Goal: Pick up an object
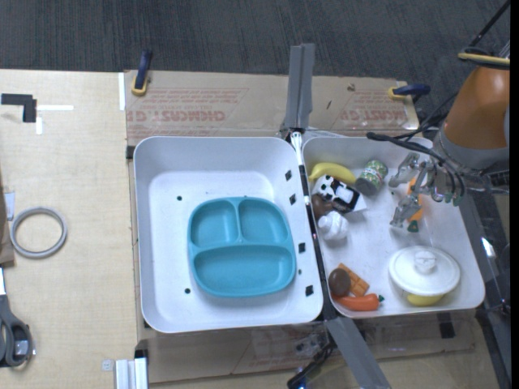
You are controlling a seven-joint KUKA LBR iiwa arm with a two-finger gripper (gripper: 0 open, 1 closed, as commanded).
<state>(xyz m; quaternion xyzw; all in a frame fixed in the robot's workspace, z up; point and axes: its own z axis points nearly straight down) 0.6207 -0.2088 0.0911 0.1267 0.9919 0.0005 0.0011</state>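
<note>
Tool (405, 209) low in right bin (454, 298), grip state unclear; just left: can (373, 173), banana (332, 171); below: white lidded bowl (424, 270), carrot (357, 302); far left: blue divided plate (241, 245) in left bin (154, 217)

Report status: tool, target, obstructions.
Tool low in right bin, fingers unclear. Nothing seen held. Lidded white bowl close below; banana, small can further left.

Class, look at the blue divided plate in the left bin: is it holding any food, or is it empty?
Empty. All three compartments of the blue plate show bare blue surface.
</note>
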